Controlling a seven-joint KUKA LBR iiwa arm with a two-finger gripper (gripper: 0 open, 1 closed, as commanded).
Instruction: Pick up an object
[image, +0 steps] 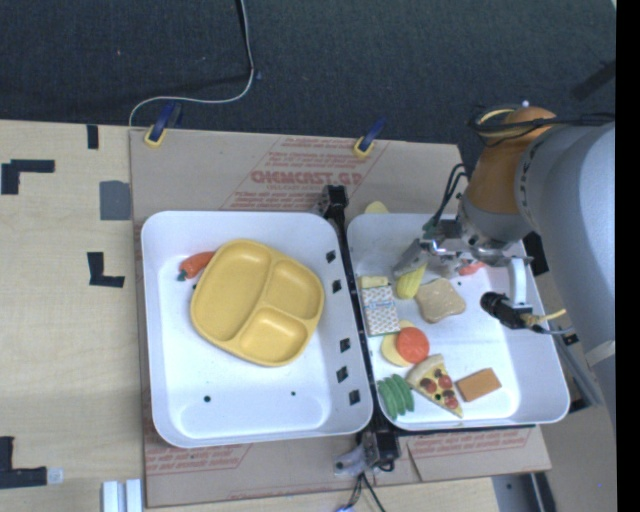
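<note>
A wooden bench (60, 330) under brown cardboard (290, 175) stands on dark, possibly carpeted floor (330, 55).

The cardboard sheet (300, 178) under the bins bears red print, seemingly "CHEMCAST GP", partly blurred.

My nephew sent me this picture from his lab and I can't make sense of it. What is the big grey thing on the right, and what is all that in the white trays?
The camera looks down on a bench at a slant. The big grey machine with the orange band is a robot arm reaching in from the right. Its gripper hangs over the right white bin, close above a small yellow toy. That bin also holds toy foods: a tan bread slice, a red tomato, a pizza slice and green pods. The left white bin holds a yellow divided plastic plate with an orange carrot toy beside it. Whether anything is held is unclear.
</note>
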